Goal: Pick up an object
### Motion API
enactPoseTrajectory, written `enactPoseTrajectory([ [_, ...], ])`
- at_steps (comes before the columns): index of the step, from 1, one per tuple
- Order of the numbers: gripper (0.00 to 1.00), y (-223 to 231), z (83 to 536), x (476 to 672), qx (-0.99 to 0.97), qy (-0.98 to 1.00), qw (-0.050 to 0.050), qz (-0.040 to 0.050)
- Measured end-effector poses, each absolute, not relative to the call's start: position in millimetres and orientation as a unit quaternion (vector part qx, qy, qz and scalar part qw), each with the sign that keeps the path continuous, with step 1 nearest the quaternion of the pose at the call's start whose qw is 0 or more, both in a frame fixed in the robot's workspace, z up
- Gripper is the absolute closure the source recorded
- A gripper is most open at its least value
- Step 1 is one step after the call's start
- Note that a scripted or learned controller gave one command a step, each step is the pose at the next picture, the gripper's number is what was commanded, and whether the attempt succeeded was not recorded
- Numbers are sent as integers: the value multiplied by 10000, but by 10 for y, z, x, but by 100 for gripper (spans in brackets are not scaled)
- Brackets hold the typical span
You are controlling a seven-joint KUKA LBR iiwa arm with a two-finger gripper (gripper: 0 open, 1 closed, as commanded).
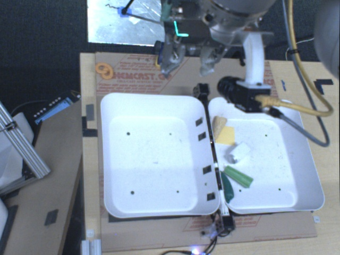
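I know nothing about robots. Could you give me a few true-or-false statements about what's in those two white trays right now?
1. The yellow piece lies in the right bin. True.
2. The green stick lies in the left bin. False: it lies in the right bin.
3. The gripper hangs above the bins' far edge, not down among the objects. True.
4. The white block is stacked on the yellow piece. False: it lies beside it, nearer the camera.
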State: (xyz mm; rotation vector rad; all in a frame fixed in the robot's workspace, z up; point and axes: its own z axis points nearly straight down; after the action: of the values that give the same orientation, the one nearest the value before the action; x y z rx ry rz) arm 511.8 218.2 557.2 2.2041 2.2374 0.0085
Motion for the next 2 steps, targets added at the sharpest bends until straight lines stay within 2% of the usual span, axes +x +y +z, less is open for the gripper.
enactPoseTrajectory([
  [1,100,2182,5687,5121,7006,7135,9,39],
  [2,0,2182,5682,5121,7000,7142,7,35],
])
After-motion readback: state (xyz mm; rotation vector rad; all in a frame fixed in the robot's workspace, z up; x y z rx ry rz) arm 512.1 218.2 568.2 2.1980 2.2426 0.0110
